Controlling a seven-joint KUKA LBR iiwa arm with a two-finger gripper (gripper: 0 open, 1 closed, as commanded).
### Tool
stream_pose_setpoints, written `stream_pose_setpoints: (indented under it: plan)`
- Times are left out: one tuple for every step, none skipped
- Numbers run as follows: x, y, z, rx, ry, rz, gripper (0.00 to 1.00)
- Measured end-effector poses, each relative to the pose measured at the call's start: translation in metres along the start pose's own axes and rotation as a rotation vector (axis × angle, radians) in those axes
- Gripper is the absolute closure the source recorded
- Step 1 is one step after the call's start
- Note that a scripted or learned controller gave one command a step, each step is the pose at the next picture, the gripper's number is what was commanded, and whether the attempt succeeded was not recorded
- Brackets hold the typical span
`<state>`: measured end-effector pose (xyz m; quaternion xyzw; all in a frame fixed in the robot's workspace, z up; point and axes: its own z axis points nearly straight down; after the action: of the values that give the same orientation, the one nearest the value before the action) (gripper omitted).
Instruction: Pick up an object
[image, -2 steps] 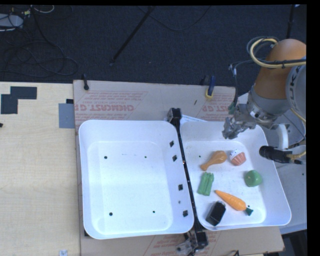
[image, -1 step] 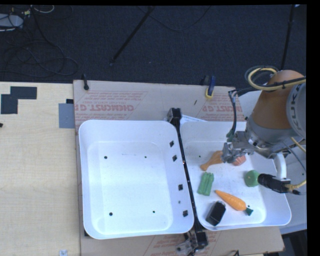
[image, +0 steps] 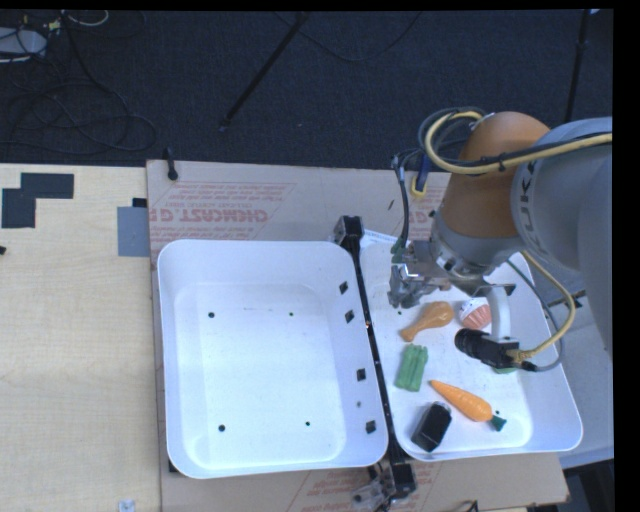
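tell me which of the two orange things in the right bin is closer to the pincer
The tan-orange drumstick-shaped piece, lying just below the pincer. The orange carrot with the green tip lies farther toward the bin's near edge, past the green block.

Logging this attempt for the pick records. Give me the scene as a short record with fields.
arm: reaches in from the right, over the right bin
gripper: low over the right bin's upper left part, beside the tan drumstick toy
other items in right bin: green block, orange carrot, black block, pink-and-white piece
left bin: white, next to the right bin
held object: none visible
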<state>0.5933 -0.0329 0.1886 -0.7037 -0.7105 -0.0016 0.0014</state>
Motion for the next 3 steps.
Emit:
stream_pose_setpoints:
  plan:
    - [-0.007,-0.001,-0.008,0.005,-0.003,0.009,1.0]
    - [0.041,-0.041,-0.108,-0.004,-0.002,0.004,1.0]
    - [0.039,-0.041,-0.111,0.006,-0.004,0.006,1.0]
